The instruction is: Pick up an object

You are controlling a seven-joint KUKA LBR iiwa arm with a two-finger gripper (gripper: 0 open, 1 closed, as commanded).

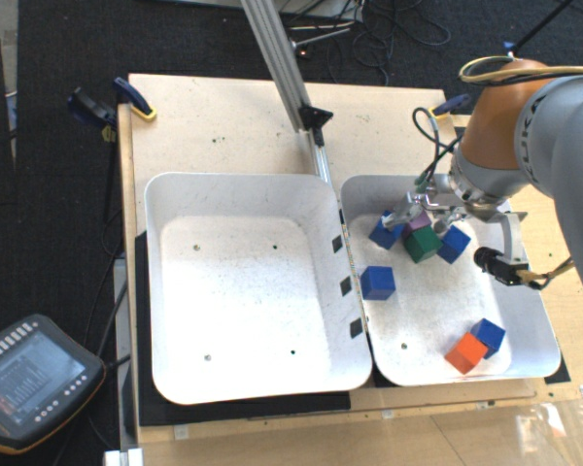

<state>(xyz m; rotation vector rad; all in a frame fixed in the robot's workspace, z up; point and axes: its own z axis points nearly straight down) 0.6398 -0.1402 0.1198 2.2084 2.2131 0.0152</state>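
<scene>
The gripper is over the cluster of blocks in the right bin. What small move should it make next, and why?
Probably lower straight down a little onto the green block. The gripper sits just above a tight cluster: the green block, a blue block on one side and another blue block on the other, in the right bin. The green one looks nearest under it; I cannot tell if anything is gripped.

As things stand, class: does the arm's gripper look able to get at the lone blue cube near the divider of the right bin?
Probably yes. The lone blue cube sits apart from the others on bare floor of the right bin, open from above; the gripper hovers nearby.
</scene>
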